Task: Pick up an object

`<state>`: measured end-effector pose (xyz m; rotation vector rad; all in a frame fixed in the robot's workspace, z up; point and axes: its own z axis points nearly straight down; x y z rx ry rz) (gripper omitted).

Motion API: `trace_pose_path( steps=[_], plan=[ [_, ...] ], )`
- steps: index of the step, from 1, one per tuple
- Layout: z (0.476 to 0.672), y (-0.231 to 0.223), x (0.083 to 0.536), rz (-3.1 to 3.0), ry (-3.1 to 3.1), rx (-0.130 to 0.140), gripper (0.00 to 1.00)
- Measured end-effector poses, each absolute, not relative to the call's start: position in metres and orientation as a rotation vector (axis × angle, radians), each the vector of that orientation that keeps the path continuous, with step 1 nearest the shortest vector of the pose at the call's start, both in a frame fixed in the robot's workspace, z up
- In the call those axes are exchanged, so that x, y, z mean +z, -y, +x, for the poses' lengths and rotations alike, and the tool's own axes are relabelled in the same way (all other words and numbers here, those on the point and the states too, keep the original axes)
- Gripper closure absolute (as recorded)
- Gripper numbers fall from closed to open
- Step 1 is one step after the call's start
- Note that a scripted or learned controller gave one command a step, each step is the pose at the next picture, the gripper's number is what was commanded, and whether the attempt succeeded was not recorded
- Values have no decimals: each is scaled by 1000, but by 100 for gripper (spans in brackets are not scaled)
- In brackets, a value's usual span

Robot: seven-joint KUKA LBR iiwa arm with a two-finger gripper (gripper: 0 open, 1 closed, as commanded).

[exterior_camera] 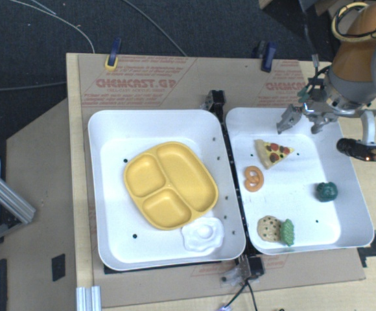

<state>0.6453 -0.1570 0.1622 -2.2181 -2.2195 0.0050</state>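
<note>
The gripper (pixel 303 120) hangs at the upper right of the frame, over the far end of the right bin (pixel 343 235), with the grey arm and its orange band (pixel 362 47) rising behind it toward the top right corner. Its two fingers (pixel 286 120) are spread apart, and nothing sits between them.

Just below and slightly left of the jaws lies a pizza slice (pixel 273 152), flat on the bin floor, apart from the fingertips. Below it, close to the bin's left wall, rests a pretzel (pixel 253 178). A dark green lump (pixel 326 191) sits toward the right side of the same bin, well apart from the gripper. At the lower edge of this bin a cookie (pixel 268 228) lies touching a green leafy piece (pixel 287 232) on its right.

The left bin (pixel 104 173) fills the middle of the frame. In it a yellow divided plate (pixel 169 184) with three compartments lies at a tilt, and a white fried egg (pixel 203 235) rests just beside its lower right corner.

Both bins stand on a brown board (pixel 142 76) with two blue clamps (pixel 113 54) at its top edge.
</note>
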Motion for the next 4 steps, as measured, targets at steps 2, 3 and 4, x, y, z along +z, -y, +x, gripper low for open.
trace_pose_path(
  steps=[2,3,4],
  plan=[
    [641,153,88,-2222,2222,-2,0],
    [646,150,104,-2225,2232,-21,100],
    [650,160,162,-2226,2228,-6,100]
  ],
)
